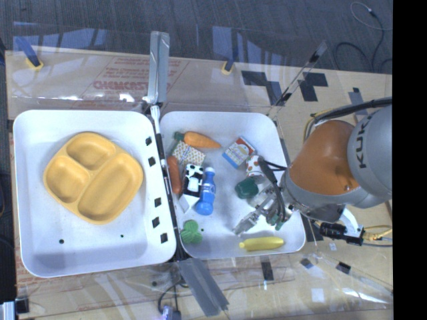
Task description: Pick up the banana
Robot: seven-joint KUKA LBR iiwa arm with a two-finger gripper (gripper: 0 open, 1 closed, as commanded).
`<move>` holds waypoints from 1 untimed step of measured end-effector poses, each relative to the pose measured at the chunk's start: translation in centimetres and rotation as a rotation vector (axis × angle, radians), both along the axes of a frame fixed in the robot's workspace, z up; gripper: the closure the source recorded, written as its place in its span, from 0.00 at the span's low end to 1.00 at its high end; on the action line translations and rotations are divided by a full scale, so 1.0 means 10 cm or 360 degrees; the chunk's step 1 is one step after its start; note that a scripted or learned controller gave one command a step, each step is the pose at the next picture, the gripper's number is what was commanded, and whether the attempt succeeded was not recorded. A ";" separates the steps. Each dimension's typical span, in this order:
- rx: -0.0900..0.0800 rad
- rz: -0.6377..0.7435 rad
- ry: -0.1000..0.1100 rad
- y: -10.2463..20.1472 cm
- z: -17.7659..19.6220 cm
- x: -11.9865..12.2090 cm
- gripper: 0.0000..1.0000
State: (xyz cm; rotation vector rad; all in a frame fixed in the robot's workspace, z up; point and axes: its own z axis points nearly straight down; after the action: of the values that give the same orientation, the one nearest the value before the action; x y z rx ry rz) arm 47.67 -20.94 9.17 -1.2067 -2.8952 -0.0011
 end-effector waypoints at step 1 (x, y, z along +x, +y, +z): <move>0.0000 0.0007 -0.0001 0.00 0.10 0.01 1.00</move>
State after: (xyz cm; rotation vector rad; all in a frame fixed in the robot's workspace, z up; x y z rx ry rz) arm 47.73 -20.92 10.19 -1.2003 -2.8982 -0.0018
